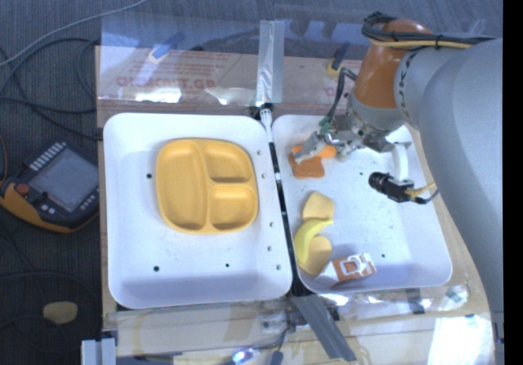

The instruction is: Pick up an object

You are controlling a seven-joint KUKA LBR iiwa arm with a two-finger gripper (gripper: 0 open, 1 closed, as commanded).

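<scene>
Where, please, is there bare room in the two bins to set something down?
Left bin: bare floor all round the yellow divided plate, widest along the near edge. Right bin: open floor toward the right wall. Crowded: the far left corner by the hand and orange piece, and near the yellow pieces.

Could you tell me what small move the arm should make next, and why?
Probably a short descent onto the orange block: the gripper sits right at its upper edge in the right bin, and nothing shows the block held between the fingers yet.

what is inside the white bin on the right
In the right white bin: an orange block under the gripper, two yellow curved pieces, a small orange-white item. The arm covers the far corner.
</scene>
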